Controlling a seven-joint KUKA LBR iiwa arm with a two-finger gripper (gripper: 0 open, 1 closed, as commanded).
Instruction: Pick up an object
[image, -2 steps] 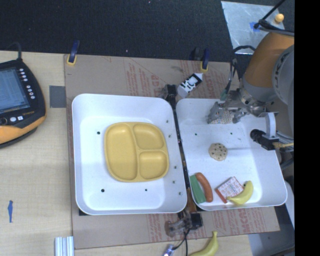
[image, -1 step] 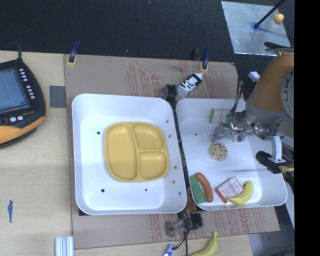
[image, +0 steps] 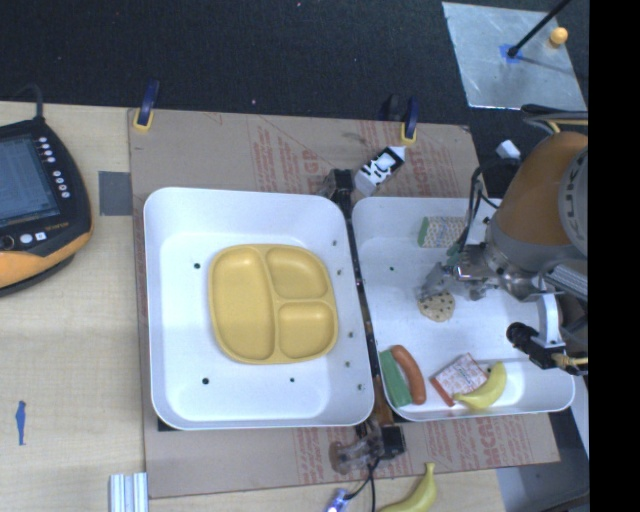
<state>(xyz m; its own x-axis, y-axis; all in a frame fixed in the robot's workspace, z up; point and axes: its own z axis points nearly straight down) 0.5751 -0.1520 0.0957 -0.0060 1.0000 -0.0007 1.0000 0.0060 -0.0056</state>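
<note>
Two white bins sit side by side on the worktop (image: 80, 340), and the task looks barely begun: nothing is lifted yet. The end effector (image: 447, 281) hangs low in the right bin (image: 400, 235), just above or touching a round speckled cookie (image: 437, 306), the likeliest target; whether its fingers are open or closed I cannot tell, and no object shows between them. Left to do, by my judgement: close on an item and raise it clear.

Other candidates lie along the near side of the right bin: a hot dog (image: 407, 372) beside a green piece (image: 392, 378), a red-and-white packet (image: 459, 376) and a banana (image: 484, 390). A pale green block (image: 436, 232) rests at the far side. The left bin (image: 175, 300) holds a yellow divided plate (image: 272, 303).

Cardboard (image: 250, 145) underlies both bins, clamped at its far edge. An orange-rimmed teach pendant (image: 35, 200) lies far left, and dark floor (image: 250, 50) runs beyond.
</note>
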